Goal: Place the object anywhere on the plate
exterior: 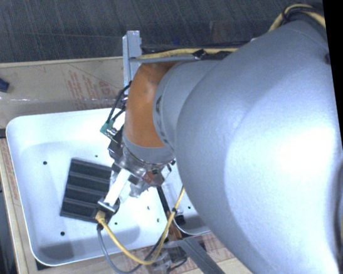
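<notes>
1. Pincer [138, 179] is hanging low over the left bin [32, 184], close to that bin's right wall. I cannot tell whether it is open or gripping anything, since the wrist is covering it.
2. Arm [256, 153] is blocking nearly everything right of the pincer. A sliver of the right bin [194, 226] is peeking out below-right of it.
3. I cannot tell where the object or the plate is lying. Both are probably hiding under the wrist or arm.
4. Step in hand, as a guess, is either going down for the object or starting to carry it. Which one is unclear.
5. Doing it well is meaning:
   - checking for a real grip before lifting
   - rising clear of the bin walls right of the pincer
   - travelling level
   - coming down slowly over the plate's middle
   - letting go low, so nothing is bouncing or sliding off the rim
6. Main risk is carrying nothing across.
</notes>
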`<action>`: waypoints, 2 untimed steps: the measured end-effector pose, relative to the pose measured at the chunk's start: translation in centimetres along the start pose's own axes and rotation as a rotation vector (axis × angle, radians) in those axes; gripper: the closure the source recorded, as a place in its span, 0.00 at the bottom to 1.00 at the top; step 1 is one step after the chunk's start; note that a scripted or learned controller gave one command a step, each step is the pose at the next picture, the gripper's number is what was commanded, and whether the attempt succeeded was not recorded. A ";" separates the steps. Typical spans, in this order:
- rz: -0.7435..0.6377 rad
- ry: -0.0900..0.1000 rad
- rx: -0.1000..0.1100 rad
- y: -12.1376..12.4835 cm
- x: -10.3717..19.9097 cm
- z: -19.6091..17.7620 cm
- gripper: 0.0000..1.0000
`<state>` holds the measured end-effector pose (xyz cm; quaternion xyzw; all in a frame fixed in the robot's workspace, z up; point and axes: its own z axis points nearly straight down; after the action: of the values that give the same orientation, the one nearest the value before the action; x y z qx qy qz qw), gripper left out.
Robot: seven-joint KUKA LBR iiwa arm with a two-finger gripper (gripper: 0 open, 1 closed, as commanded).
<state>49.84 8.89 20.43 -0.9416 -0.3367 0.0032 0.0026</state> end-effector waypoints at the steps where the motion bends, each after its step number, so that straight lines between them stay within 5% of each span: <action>1: 0.097 -0.002 -0.002 -0.1 6.0 5.1 1.00; 2: -0.277 0.002 -0.004 -0.6 8.3 -4.7 1.00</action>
<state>55.97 14.60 25.11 -0.8861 -0.4635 0.0011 0.0017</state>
